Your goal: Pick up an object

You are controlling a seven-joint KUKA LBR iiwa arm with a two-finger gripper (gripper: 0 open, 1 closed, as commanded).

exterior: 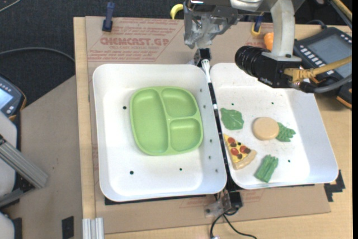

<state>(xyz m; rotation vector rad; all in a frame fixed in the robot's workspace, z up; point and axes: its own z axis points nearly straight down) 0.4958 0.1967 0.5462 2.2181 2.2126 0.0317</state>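
**Nothing picked yet: arm parked behind the bins**

Relative to the green divided plate [166, 120]: right of it lie asparagus [266, 168], pizza slice [239, 151], bun [265, 128] and lettuce [231, 118]. Beyond, the gripper [200, 36] hangs empty; finger state unreadable. Next, descend over one piece.

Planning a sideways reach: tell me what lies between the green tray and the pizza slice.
In the camera view, the bins' meeting rims lie between the green tray and the pizza slice.
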